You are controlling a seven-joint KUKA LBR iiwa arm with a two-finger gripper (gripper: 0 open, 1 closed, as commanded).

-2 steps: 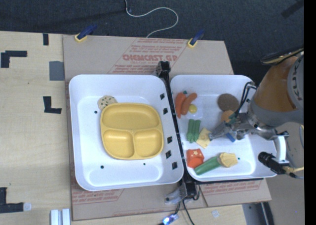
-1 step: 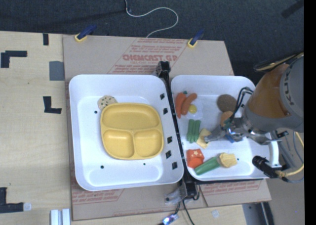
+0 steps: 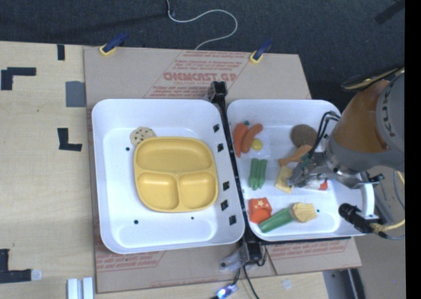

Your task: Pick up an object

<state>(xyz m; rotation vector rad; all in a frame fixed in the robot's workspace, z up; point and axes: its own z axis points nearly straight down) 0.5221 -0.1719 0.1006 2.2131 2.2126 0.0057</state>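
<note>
My gripper [image 3: 299,176] is down in the right bin [image 3: 276,108], beside a pale yellow cheese wedge [image 3: 284,179] and an orange piece [image 3: 294,155]. A brown round cookie [image 3: 303,135] lies just behind it. Near the bin's left side lie a red-orange sausage pair [image 3: 245,135], a small yellow piece [image 3: 256,144] and green beans [image 3: 257,173]. At the front sit a red pepper piece [image 3: 259,208] and a corn cob with green husk [image 3: 288,216]. A red bit [image 3: 323,185] shows under the wrist.
The left bin [image 3: 112,179] holds a yellow divided plate [image 3: 175,173] and a chocolate-chip cookie [image 3: 140,135] at its back left. A black divider [image 3: 227,160] runs between the bins. The arm's grey body [image 3: 368,133] overhangs the right bin's right side.
</note>
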